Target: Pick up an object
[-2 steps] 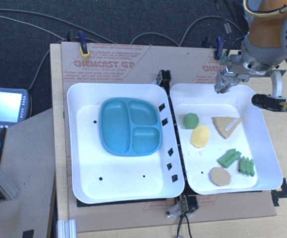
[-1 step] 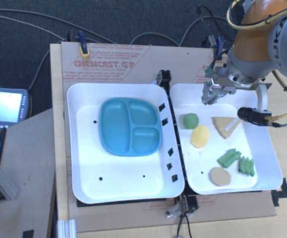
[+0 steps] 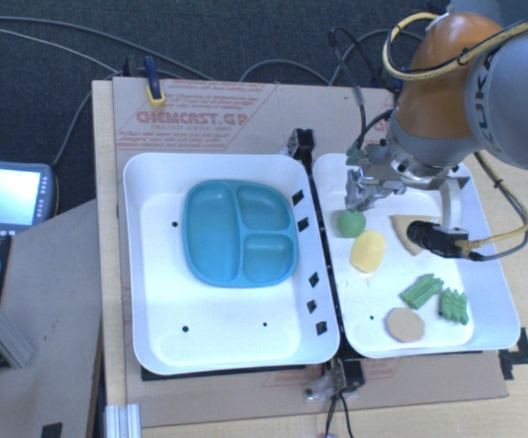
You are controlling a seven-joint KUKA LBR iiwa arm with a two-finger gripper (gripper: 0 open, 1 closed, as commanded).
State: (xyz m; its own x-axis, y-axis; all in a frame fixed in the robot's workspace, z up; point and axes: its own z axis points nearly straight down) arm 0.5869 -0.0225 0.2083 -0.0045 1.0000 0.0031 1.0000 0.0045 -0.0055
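The tool hangs low over the far left part of the right bin, just above a small green ball that sits close to the bin's left wall. From this slanted view I cannot tell how wide the tool stands or whether it has hold of anything; the ball looks to rest on the bin floor, just under the tool's tip. My guess is that the ball is the thing being gone after, since the tool is lined up over it rather than over anything else.

Just to the near right of the ball lies a yellow lump, near enough that it could be nudged on the way down. Farther right a tan wedge lies beside a black part of the arm's gear. Toward the near side are two green toothed pieces and a flat tan disc, well apart from the tool.

The left bin holds a blue divided plate, out of the way. The black divider clips between the bins run close by the ball, so the bin wall leaves little room on that side. Both bins rest on a counter covered with brown board.
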